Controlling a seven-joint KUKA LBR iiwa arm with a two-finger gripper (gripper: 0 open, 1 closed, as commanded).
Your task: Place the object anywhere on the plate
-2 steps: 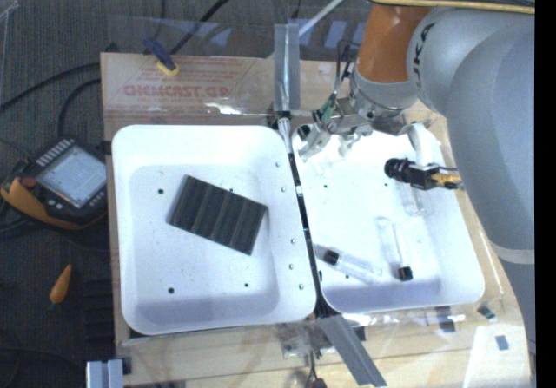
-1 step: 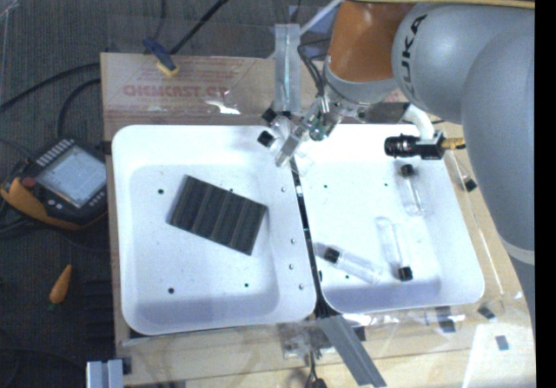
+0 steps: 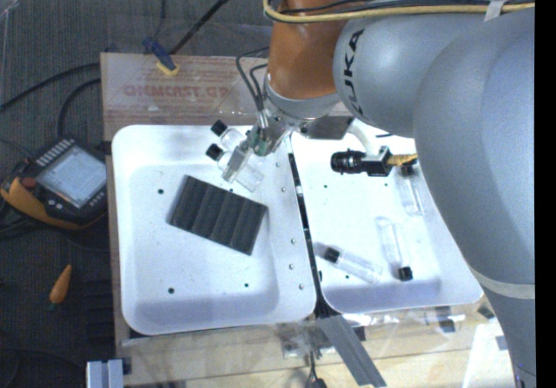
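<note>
One end effector (image 3: 236, 161) above dark ridged plate (image 3: 217, 214); finger state unclear, grip undeterminable.

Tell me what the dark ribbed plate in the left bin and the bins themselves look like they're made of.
Dark ribbed plate: probably matte rubber or plastic, since its grooves show no glare. Bins: likely smooth white moulded plastic, with rounded corners and a soft sheen.

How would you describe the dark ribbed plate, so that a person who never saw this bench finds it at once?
Look at the left white bin of the two. On its floor lies a dark grey rectangular ribbed plate, turned at a slant. It is flat, opaque and the largest item there, unlike the small clear tubes in the right white bin.
</note>
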